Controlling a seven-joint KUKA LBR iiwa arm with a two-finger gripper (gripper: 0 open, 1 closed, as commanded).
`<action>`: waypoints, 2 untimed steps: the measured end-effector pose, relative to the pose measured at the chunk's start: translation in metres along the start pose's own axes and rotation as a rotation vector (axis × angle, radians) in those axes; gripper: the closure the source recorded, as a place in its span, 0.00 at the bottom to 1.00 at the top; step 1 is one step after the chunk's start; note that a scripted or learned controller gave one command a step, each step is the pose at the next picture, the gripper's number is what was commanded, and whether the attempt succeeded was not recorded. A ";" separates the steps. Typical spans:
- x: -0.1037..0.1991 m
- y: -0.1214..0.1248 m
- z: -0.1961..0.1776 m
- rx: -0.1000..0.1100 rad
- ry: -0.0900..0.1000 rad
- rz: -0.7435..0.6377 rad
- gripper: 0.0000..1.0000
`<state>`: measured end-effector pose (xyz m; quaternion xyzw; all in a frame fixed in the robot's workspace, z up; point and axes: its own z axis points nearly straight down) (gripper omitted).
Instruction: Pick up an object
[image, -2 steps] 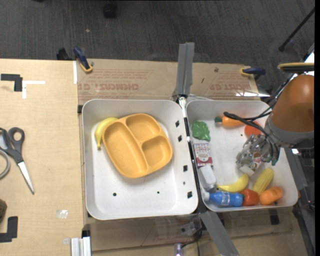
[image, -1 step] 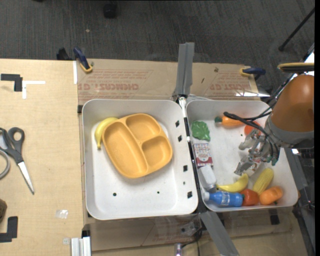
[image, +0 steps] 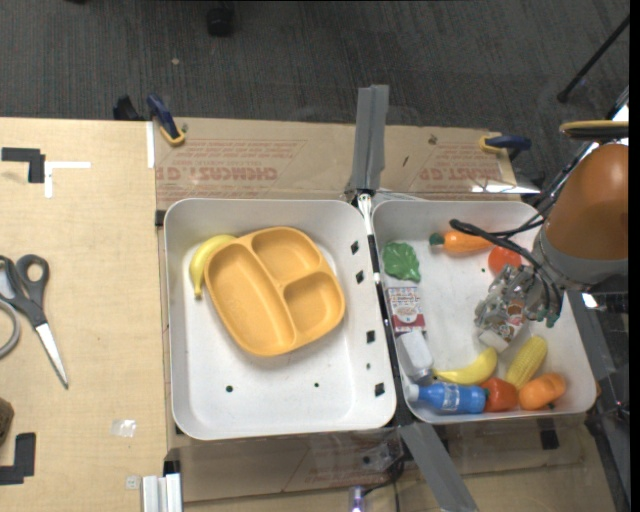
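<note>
Lower right: blue bottle (image: 452, 398), banana (image: 470, 369), corn (image: 527, 360) lay together.
Right bin (image: 455, 218): fingers (image: 512, 308) hovered low; their spread could not be told.
Left bin (image: 270, 405): yellow divided plate (image: 275, 290).

Red print on cardboard sheet (image: 300, 160) — upside down, unreadable

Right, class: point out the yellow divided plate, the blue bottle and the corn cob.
yellow divided plate (image: 275, 290), camera view, central ridge.
blue bottle (image: 452, 398), camera view, middle of body.
corn cob (image: 527, 360), camera view, middle of cob.
</note>
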<state>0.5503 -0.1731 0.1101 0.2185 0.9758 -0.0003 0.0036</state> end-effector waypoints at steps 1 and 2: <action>-0.041 -0.018 0.018 0.000 0.003 0.093 1.00; -0.041 -0.018 0.018 0.001 0.003 0.093 0.00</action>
